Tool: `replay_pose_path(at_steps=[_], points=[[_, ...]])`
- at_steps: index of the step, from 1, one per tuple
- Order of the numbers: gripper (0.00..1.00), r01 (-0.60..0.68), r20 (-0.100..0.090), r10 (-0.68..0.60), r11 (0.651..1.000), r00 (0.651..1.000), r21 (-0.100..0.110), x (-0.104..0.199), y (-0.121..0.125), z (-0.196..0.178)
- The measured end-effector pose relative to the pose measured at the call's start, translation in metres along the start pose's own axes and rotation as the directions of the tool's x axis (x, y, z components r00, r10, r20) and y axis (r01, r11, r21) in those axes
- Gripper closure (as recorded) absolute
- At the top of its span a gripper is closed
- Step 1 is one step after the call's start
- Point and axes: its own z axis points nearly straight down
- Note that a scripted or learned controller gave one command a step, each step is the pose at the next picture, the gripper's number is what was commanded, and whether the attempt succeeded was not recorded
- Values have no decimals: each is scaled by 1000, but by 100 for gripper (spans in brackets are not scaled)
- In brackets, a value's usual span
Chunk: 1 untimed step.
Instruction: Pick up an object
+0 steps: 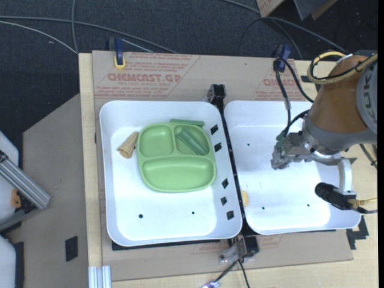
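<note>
The grey 2-finger gripper (281, 159), its grasp state impossible to tell, hung over the right white plastic bin (258, 179), while graspable objects, a tan waffle cone (127, 144) at 9 o'clock of a green divided plate (174, 161), called for reaching left.

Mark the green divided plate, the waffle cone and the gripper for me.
Green divided plastic plate (176, 174): camera view, on its large lower compartment.
Tan waffle cone (127, 144): camera view, mid-body, beside the plate's left rim.
Gripper (281, 159): camera view, at its tip over the right bin.
</note>
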Motion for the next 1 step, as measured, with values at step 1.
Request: replay_pose_path(at_steps=[1], points=[[100,0,0,0,1000,1000,1,0,2,-43]])
